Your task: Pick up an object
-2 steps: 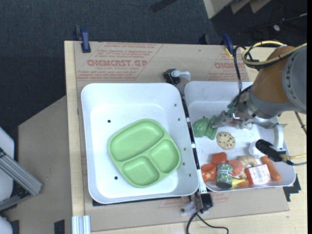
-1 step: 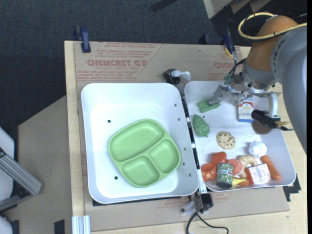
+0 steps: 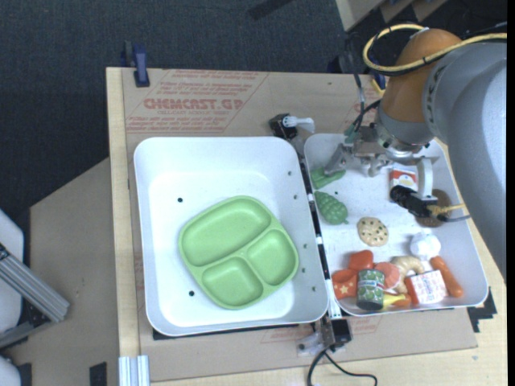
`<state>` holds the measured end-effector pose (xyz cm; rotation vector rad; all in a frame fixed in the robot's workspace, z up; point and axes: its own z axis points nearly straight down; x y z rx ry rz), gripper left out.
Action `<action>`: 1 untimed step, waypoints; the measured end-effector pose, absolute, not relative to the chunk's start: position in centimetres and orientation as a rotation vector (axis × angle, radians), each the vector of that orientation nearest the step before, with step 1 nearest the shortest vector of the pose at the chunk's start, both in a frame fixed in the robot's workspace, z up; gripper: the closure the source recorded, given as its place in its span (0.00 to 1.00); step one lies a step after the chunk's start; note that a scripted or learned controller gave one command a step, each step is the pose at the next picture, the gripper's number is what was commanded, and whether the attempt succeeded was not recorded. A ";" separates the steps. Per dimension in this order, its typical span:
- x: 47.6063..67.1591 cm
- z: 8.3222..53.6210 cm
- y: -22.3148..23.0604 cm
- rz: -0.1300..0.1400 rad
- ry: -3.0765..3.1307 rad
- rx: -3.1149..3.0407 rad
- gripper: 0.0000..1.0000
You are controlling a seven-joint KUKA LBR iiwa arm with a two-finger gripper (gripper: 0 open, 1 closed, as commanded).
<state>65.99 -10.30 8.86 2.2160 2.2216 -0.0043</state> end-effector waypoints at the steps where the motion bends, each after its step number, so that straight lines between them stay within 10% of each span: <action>1: 66.8 20.0 -16.7 0.007 2.207 2.217 0.00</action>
